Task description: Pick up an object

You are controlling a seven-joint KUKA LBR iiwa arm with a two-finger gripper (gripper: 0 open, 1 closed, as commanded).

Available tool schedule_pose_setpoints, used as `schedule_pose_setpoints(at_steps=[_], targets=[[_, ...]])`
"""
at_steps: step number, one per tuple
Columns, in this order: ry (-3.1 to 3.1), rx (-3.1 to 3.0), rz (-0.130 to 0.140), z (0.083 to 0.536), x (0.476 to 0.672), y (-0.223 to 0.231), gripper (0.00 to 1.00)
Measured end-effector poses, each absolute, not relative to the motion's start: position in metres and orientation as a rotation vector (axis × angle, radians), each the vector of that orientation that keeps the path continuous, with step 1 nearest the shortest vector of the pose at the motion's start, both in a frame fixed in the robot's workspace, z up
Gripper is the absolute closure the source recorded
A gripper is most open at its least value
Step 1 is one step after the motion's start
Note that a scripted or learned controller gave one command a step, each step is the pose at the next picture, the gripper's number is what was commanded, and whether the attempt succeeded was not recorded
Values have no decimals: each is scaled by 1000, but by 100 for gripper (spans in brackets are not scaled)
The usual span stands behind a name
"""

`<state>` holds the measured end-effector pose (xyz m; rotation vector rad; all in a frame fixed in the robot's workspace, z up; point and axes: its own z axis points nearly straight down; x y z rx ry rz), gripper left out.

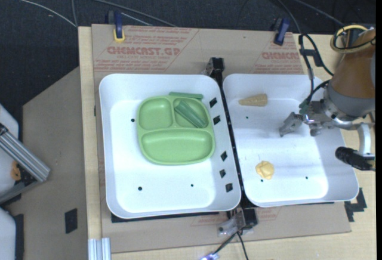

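A yellow lump sits low in the right bin, and a tan piece lies up near its top edge. The gripper hovers between them, fingers spread and empty, while the green plate rests in the left bin.

Grey arm, orange band

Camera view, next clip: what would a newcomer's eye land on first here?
Most striking is the green divided plate in the left bin, with a darker green piece lying in its upper right compartment. In the right bin, the gripper hangs between a pale tan piece near the far wall and a small yellow object nearer the front.
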<state>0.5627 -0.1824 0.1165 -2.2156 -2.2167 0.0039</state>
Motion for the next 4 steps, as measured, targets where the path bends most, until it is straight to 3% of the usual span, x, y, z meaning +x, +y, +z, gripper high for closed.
schedule_pose_setpoints(at_steps=[1, 2, 4], targets=[[-2218, -2217, 3, 83, 562, -181, 0], [-2221, -2220, -2, 96, 564, -182, 100], [-2227, -2223, -4, 205, 569, -183, 100]])
